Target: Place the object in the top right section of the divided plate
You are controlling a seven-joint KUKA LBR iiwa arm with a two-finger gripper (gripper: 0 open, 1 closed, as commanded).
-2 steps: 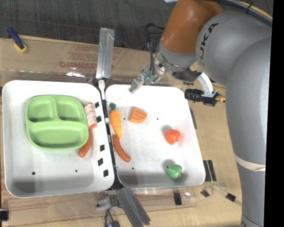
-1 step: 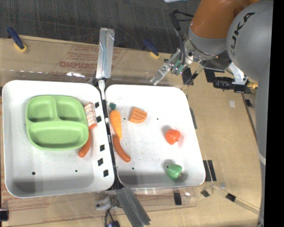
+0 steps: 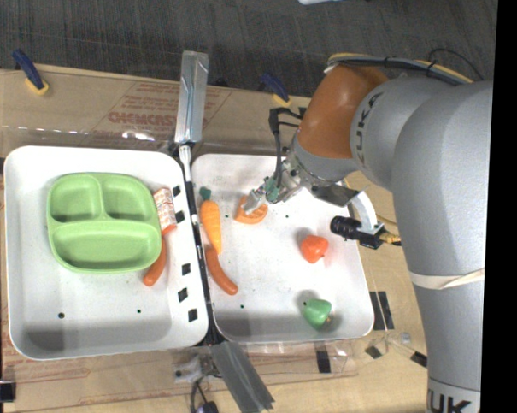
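The left bin [image 3: 31,320] holds a green divided plate [image 3: 100,220], with a small striped pack [image 3: 163,207] and an orange hot dog [image 3: 156,270] beside the plate. The right bin [image 3: 262,326] holds a carrot [image 3: 211,225], a second hot dog [image 3: 220,275], an orange slice [image 3: 252,212], a red pepper [image 3: 314,247] and a green pepper [image 3: 317,312]. The gripper [image 3: 270,194] is low over the orange slice, touching or almost touching it, and I cannot tell how wide it is open or if it has hold of the slice.

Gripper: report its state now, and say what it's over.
Gripper: low in the right bin, at the orange slice; open or closed cannot be told, and no grasp is visible.
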